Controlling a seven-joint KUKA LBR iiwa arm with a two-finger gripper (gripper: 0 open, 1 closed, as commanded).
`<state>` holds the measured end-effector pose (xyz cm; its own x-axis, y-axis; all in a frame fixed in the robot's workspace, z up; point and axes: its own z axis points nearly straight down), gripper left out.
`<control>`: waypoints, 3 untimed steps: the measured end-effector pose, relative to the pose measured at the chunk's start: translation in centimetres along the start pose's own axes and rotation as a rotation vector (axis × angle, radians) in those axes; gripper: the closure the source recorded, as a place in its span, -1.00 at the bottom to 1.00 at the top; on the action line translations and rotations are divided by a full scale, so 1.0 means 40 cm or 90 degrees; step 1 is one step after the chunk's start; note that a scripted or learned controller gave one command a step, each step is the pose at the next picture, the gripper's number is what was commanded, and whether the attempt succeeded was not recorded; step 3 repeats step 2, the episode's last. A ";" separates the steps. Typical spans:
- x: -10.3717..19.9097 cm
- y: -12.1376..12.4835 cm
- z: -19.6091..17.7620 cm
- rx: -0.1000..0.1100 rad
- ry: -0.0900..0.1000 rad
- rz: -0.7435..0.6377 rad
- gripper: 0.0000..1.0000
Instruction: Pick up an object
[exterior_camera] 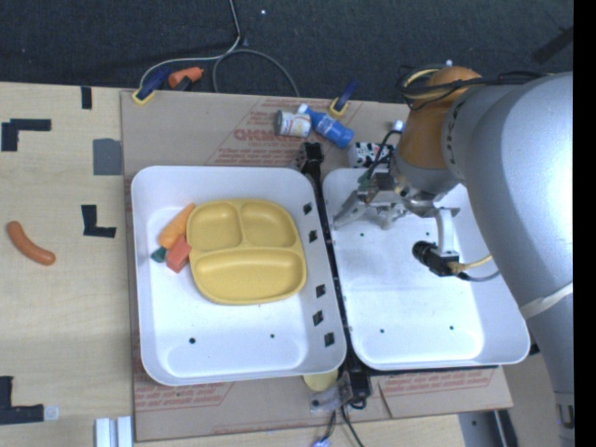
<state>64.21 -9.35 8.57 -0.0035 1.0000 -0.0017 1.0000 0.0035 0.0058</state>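
Observation:
A yellow divided plate (247,250) lies in the left bin (223,366). Against the plate's left edge are an orange carrot-shaped toy (174,226) and a small red piece (177,257). My gripper (368,216) hangs low over the far left corner of the right bin (419,333), close to the divider between the bins. Its two silver fingers stand spread apart, open, and I see nothing between them. The grey arm with its orange band (428,138) covers the right bin's far right side.
A black cable connector (433,257) hangs from the wrist over the right bin. Behind the bins lie a blue and white bottle (317,124) and an orange clamp (186,76). A toy sausage (31,243) rests on the bench at far left.

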 end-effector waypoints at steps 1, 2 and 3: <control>-0.015 0.069 0.002 0.003 0.000 0.000 -1.00; -0.022 -0.227 -0.006 0.002 0.000 0.004 -1.00; -0.022 -0.227 -0.006 0.002 0.000 0.004 -1.00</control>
